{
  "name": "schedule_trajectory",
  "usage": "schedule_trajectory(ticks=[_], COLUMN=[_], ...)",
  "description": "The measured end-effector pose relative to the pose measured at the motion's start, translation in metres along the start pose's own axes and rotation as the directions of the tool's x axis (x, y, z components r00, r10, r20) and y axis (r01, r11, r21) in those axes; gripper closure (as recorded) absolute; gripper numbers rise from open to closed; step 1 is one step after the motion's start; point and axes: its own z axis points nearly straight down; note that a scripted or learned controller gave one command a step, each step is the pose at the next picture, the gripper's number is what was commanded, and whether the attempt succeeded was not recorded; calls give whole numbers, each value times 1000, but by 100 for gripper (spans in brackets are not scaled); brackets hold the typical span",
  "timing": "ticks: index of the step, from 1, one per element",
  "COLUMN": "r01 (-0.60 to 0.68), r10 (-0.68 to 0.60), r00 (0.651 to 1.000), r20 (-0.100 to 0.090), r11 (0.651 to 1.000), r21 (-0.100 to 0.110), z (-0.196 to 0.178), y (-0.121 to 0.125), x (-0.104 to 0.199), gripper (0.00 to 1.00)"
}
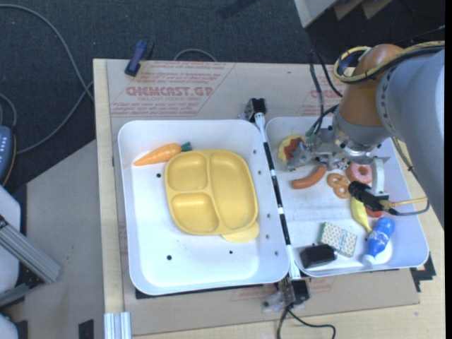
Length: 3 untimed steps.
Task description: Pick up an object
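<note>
While the arm [395,83] reaches into the right bin [409,256], the gripper [305,154] sits low by a red and yellow toy [289,149]; grip state can't tell. Sausage [308,179] just below, pretzel [338,185] and banana [361,212] nearby. Left bin [141,246]: yellow tray [210,191], carrot [158,154].

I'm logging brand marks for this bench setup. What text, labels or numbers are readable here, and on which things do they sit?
"CHEMCAST GP": large red print on the brown board under the bins, behind the left bin.
Smaller red lines below that print: too blurred to read.
Red print on the board behind the right bin: partly hidden by the arm, unreadable.
Blue and white bottle: any label is too small to read.
</note>
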Motion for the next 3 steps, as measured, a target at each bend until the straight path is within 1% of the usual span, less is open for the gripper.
schedule_trajectory(ticks=[1,2,3], r01=[1,0,0], r10=[-1,0,0], r00=[1000,1000,1000], r20=[1,0,0], r11=[1000,1000,1000], r21=[-2,-2,-2], z=[-10,-101,-138], y=[1,-33,-38], x=[0,43,72], gripper=[100,100,100])
